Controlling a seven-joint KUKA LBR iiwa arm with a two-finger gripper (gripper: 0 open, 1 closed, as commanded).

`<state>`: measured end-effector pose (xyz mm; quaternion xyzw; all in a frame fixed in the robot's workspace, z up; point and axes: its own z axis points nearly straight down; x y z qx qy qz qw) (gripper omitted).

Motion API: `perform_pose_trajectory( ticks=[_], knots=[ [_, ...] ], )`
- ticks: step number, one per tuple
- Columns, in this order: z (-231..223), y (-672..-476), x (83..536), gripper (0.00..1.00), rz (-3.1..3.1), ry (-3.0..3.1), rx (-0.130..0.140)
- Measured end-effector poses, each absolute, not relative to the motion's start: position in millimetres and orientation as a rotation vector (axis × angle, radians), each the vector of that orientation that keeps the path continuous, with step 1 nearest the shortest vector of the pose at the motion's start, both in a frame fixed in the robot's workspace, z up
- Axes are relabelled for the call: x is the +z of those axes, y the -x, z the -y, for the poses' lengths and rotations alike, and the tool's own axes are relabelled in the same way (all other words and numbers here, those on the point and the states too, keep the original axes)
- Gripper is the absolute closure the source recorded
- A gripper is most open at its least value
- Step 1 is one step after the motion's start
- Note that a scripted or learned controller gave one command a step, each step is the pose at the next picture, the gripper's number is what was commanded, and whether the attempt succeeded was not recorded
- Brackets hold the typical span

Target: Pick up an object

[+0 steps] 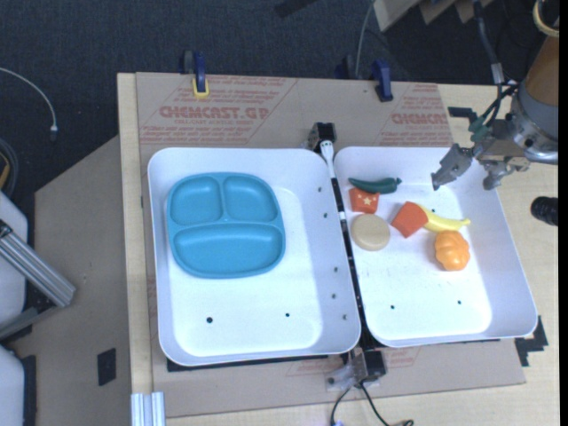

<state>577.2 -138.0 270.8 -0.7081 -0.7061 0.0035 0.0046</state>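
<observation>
Camera view: my gripper [469, 172] hangs spread wide, empty, over the right bin [506, 264]; I'd drop straight onto the yellow banana [446, 223], straddling it crosswise.

Glossy white plastic bins [266, 344], matt blue plastic plate [226, 224], brown cardboard base [266, 105]

A blue divided plate [226, 224] lies in the left white bin [257, 327]; two blue clamps [200, 72] grip the table [266, 105] at the frame's top.
</observation>
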Motion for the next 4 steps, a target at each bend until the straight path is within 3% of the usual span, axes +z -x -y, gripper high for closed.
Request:
perform_pose_trajectory(
  ticks=[1,4],
  knots=[
    [138,-579.2,277,0.0,2.222,2.222,0.0],
    [135,-585.0,127,0.0,2.218,2.218,0.005]
  ],
)
